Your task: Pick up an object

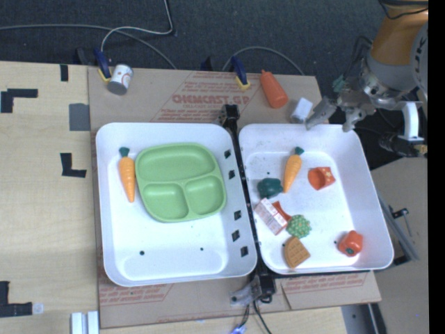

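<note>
I see an orange carrot with a green top lying tilted in the right bin, right of frame centre, near a dark green piece.

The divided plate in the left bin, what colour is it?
Light green plate, seen plainly in the camera view.

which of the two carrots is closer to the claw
The carrot in the right bin, lying beside the dark green piece. The other carrot lies in the left bin by the green plate, far from the claw.

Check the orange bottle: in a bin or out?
Out. The orange bottle lies on the cardboard behind the right bin, beyond its far rim.
</note>
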Robot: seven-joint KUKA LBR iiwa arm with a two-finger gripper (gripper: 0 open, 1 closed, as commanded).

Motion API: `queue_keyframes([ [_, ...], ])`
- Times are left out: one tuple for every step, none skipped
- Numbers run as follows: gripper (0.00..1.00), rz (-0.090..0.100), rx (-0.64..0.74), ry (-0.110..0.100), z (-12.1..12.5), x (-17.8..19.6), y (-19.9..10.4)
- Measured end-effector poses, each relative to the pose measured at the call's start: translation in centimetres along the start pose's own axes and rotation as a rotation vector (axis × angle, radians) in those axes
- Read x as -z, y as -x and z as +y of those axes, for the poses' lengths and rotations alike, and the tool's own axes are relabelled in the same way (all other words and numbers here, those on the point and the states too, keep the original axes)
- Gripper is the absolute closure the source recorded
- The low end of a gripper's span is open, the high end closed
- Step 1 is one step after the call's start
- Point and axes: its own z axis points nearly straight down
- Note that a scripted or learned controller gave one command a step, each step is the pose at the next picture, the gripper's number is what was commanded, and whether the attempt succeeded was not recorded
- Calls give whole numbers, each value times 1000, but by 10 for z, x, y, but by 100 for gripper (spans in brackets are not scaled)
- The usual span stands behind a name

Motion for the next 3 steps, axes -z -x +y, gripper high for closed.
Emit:
queue_keyframes([
  [0, 0, -1, -3, -6, -83, 29],
  [0, 0, 1, 2, -9, -158, -29],
  [100, -3, 2, 5, -8, -148, -28],
])
